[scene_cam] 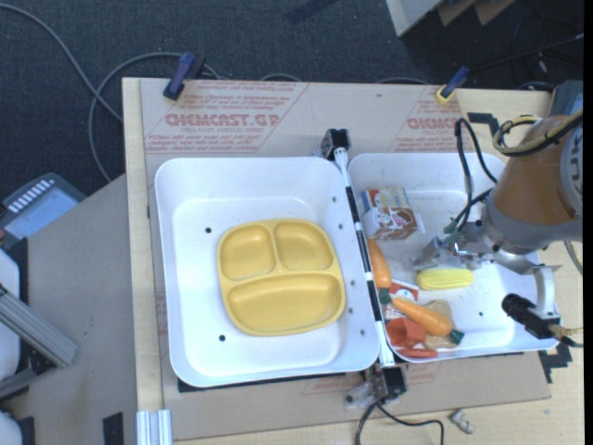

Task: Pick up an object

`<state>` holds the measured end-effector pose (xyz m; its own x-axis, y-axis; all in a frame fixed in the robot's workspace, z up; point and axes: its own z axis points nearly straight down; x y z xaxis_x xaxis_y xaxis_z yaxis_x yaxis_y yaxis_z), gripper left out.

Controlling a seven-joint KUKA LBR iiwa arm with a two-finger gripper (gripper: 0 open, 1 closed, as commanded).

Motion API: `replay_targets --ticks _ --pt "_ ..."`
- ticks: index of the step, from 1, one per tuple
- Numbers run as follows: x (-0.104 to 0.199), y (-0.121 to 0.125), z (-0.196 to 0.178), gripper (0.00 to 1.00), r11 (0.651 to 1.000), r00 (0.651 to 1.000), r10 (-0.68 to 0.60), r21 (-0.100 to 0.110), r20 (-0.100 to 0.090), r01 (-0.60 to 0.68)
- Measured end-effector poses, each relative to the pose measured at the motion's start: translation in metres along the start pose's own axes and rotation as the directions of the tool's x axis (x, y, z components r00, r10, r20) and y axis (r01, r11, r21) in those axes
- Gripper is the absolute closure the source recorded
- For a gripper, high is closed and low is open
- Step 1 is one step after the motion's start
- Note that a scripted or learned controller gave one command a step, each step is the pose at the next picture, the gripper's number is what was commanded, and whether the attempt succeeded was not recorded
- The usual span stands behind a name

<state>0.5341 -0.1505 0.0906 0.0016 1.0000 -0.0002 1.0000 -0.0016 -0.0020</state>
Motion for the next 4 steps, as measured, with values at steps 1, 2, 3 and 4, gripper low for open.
replay_targets --ticks 1,2,3,4 --pt "0.041 -0.023 0.006 0.0 1.0 1.0 -0.002 -0.003 0.0 0.002" --pt "0.029 -0.056 0.006 0.0 1.0 1.0 -0.001 -0.001 0.0 0.001" --pt "0.029 -0.053 -0.005 1.0 1.0 1.0 0.0 -0.011 0.003 0.0" --pt "0.12 -0.005 -0.094 1.0 1.0 1.0 -0.003 -0.004 -0.001 0.003"
